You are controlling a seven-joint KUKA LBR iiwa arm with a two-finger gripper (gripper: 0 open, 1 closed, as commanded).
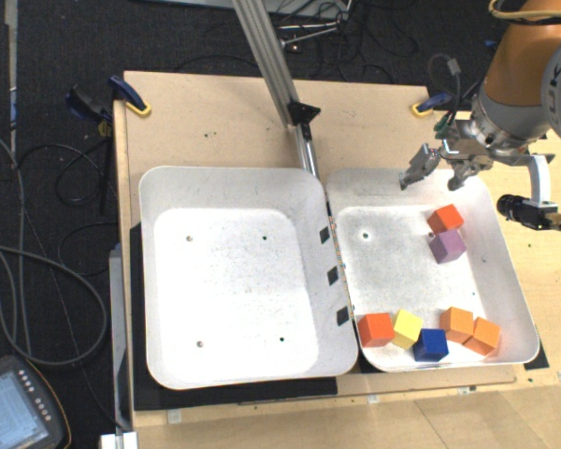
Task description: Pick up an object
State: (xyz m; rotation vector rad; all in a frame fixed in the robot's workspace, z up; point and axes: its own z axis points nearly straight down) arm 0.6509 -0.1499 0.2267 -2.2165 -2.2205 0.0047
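Orange block (445, 219), touching the purple block (447, 245) in the right bin (505, 269), lies at six o'clock from my gripper (435, 174), whose fingers hang spread, holding nothing.

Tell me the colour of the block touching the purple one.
Orange block, beside the purple block, camera view.

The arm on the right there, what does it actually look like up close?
The arm is a rounded grey shell with a broad orange band above the wrist. A dark cable loops beside it. Its gripper is a small metal-grey assembly ending in two thin dark fingers, and a black cylindrical part juts out nearby.
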